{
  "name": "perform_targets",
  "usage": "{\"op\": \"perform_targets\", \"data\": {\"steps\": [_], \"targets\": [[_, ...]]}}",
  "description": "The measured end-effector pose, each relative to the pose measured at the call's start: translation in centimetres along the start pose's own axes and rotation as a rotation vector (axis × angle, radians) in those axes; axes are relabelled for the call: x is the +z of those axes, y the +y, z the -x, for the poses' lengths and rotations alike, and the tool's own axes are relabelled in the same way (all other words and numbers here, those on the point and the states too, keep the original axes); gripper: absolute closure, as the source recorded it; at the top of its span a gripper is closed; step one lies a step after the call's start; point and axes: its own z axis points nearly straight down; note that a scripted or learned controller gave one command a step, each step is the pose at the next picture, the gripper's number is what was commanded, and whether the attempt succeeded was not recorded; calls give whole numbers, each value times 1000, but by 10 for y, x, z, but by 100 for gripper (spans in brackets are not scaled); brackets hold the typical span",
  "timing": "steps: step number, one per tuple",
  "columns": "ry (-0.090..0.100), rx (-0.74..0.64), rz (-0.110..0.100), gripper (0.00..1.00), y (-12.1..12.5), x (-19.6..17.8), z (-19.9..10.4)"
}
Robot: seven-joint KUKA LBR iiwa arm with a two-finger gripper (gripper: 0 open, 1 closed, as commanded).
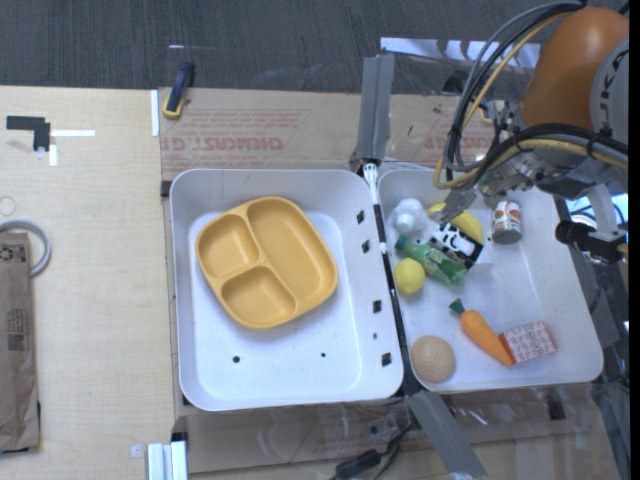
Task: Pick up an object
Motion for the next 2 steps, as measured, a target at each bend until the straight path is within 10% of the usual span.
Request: {"op": "perform_targets", "data": {"steps": [1, 2], "targets": [[-3, -2, 0, 100, 0, -9, 1], [0, 233, 0, 100, 32, 27, 20]]}}
